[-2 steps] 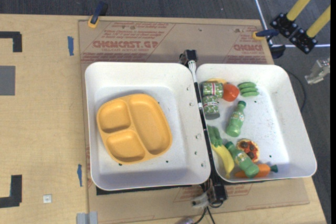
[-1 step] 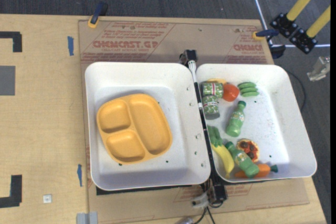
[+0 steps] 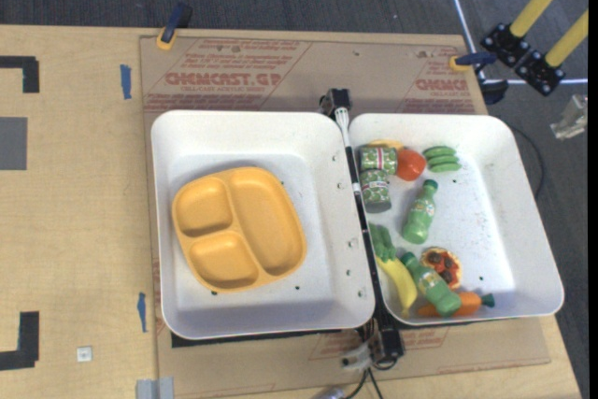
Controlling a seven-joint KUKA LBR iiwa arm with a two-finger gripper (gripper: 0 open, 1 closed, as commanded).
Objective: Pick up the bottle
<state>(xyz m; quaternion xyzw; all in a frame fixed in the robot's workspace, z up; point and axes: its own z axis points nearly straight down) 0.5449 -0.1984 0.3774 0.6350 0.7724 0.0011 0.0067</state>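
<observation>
Bottle (image 3: 420,212), green, is lying in the right-hand bin (image 3: 509,201), right of frame centre. Its long axis is running nearly up-down, with the cap tilting toward the upper right. Cans (image 3: 377,173) are sitting just left. Gripper state: cannot tell.

Readable text was only on the brown cardboard sheet (image 3: 280,61) under the two bins. Red print "CHEMCAST GP" (image 3: 222,78) sat near its far-left corner, just beyond the left bin's far rim. A second red print of the same mark (image 3: 445,84) sat near its far-right corner, but it was cut short and only partly legible. Green cans (image 3: 377,173) at the right bin's far-left corner carried labels, too small to read. Bottle (image 3: 420,211) label was also illegible.
</observation>
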